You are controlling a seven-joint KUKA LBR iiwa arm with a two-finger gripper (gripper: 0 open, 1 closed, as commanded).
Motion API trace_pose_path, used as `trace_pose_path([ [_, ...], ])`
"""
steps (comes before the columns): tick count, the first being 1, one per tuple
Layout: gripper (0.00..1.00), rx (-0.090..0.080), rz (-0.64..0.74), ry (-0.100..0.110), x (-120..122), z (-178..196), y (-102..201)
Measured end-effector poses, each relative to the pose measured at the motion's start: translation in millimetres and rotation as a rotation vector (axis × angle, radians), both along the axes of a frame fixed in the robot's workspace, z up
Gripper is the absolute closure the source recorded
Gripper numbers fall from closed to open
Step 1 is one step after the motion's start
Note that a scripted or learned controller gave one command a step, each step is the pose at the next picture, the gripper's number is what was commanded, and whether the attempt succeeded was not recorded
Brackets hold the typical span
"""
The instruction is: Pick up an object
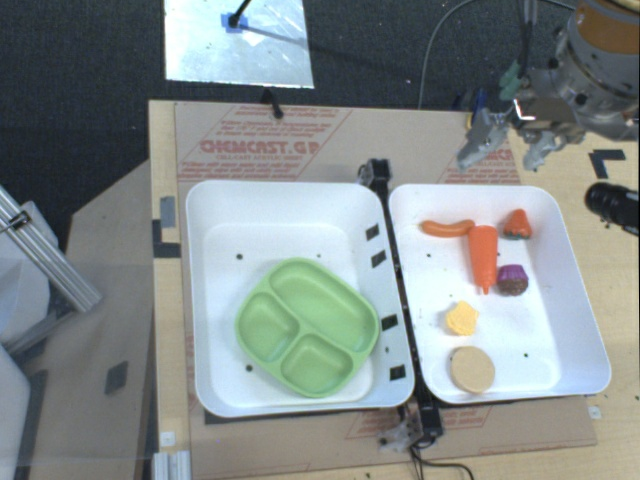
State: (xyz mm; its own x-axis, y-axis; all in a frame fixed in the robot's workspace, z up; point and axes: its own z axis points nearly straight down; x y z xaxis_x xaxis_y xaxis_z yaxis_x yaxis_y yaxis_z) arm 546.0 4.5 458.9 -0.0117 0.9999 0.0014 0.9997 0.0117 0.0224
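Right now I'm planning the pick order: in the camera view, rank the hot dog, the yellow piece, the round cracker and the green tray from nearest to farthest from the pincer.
From the pincer, above the right bin's far edge:
1. hot dog, right bin's far end
2. yellow piece, right bin's middle
3. round cracker, right bin's near end
4. green tray, left bin

The light wooden bench (120, 218) spans the middle of the frame. A brown cardboard sheet with red lettering (262, 143) lies flat on it. Two shallow white plastic bins sit side by side on that sheet, touching along a black hinge: the left bin (205, 218) at centre, the right bin (560, 298) toward the right edge.
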Motion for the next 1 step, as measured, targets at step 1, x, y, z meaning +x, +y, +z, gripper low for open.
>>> trace_pose_path([
  [1, 0.00, 0.003, 0.004, 0.010, 26.5, 74.9, 102.3],
])
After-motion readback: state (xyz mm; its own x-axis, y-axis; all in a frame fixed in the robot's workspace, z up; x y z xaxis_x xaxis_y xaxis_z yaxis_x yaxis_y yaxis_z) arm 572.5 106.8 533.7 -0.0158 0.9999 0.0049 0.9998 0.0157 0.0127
